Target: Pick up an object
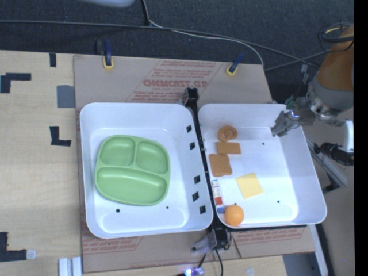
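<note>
Orange ball (234,215) — one candidate for the pick — sits in the right bin (299,171) at its near left corner, beside the yellow slice (249,185). We see the gripper (283,124) over the bin's far right rim, well apart — its claw state we cannot tell.

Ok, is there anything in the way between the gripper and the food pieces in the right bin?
Nothing visible. The gripper sits at the right bin's upper right corner, and bare white floor lies between it and the swirl pastry, the crackers, the cheese slice and the orange.
</note>
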Tool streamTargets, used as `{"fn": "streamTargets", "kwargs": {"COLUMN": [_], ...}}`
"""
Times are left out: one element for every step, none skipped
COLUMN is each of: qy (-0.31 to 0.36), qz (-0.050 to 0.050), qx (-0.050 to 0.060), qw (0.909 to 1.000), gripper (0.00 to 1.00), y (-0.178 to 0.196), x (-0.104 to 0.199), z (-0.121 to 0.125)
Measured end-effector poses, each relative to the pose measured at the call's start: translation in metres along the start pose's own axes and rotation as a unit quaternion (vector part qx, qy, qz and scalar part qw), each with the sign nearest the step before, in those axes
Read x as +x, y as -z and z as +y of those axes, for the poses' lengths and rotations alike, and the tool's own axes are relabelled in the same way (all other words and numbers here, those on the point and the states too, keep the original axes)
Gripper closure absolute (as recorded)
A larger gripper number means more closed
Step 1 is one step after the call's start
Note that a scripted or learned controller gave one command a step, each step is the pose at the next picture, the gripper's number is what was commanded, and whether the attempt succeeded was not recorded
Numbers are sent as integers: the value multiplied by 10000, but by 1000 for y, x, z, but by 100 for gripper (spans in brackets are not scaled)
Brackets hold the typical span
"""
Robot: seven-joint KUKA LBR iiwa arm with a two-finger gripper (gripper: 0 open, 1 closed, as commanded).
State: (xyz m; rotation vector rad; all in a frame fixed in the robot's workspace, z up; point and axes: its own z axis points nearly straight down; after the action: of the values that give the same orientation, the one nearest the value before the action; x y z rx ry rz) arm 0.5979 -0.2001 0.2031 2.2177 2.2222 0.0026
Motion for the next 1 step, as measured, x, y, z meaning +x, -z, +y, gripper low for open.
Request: {"fn": "streamTargets", "kwargs": {"qy": [23], "qz": [13], "qx": [17], "qw": [10000], "gripper": [100], "y": [13], "x": [56], "z": [-4]}}
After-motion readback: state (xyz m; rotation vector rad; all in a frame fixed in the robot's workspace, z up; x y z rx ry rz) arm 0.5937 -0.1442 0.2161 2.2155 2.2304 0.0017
